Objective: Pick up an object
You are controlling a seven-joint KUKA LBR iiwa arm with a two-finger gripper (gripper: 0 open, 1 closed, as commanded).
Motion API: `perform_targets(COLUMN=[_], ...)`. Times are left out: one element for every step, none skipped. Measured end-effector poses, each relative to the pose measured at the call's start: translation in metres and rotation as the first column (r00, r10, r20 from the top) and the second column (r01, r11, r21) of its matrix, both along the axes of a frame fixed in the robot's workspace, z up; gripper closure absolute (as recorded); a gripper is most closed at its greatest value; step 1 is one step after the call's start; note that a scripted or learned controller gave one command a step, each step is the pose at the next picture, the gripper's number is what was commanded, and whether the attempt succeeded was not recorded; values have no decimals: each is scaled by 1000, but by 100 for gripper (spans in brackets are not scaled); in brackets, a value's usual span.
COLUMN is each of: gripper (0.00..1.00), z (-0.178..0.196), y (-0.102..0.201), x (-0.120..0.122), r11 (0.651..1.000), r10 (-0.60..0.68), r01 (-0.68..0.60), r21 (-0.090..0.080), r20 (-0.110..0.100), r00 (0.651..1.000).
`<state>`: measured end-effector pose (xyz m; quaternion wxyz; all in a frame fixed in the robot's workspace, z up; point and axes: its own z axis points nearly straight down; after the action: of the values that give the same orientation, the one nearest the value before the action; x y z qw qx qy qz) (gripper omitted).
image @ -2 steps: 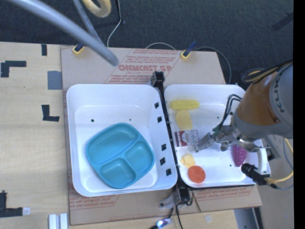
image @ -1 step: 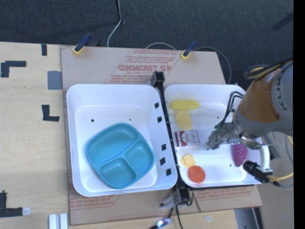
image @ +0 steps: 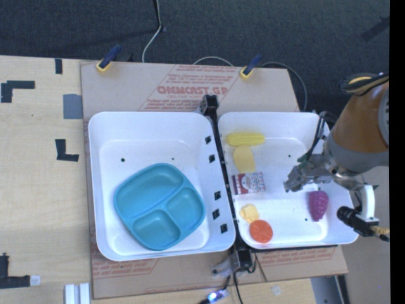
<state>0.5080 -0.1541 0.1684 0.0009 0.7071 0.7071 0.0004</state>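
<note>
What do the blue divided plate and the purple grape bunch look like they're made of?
Blue divided plate: likely moulded plastic with a smooth, slightly matte finish; its colour is uniform and the compartment ridges are rounded. Purple grape bunch: probably toy plastic or rubber; it is bumpy, evenly coloured and has a faint sheen. Too small in the view to tell whether it is hard or soft.

Grey robot arm (image: 364,128) with an orange band reaches in from the right, wrist angled downward and leftward. Its gripper (image: 295,182) hangs low over the right bin's (image: 278,120) right side.
</note>
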Motion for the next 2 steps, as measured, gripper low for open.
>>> perform_targets(gripper=[100,100], z=[63,116], y=[-1,-1], x=[-1,0], r11=[1000,1000], r10=[2,2], r01=[-1,-2], r21=[-1,-1], r20=[4,2], r00=[1000,1000])
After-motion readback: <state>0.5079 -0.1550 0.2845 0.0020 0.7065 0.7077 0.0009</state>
